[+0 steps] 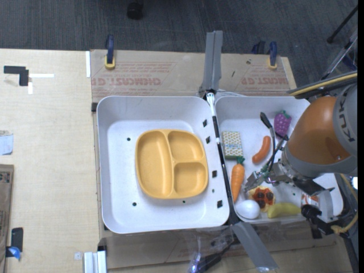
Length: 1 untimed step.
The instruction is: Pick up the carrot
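Lying in the right bin [226, 108], the carrot [237, 179] sits just left of the gripper [257, 178] (jaws' state: cannot tell).

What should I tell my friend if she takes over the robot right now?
Gripper: low in the right bin, just right of the carrot; whether its fingers are open or shut is hard to tell.
Carrot: lying in the right bin near the divider, green top pointing away from the near edge. It sits between the cracker box and the white egg.
Yellow plate: in the left bin.
Done: the arm has reached in near the carrot.
Left: grip the carrot and lift it.
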Each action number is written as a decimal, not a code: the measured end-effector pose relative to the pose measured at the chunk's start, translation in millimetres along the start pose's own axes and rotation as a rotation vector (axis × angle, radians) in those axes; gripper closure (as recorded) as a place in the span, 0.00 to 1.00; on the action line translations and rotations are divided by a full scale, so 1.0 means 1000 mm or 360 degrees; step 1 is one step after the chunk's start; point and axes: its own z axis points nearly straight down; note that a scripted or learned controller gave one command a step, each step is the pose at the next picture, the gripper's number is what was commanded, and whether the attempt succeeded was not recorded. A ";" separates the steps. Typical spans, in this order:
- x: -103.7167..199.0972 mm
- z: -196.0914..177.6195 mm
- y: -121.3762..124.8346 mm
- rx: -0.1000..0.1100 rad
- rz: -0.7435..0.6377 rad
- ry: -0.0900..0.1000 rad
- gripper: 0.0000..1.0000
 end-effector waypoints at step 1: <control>0.000 0.000 0.000 0.0000 0.0000 0.0000 0.00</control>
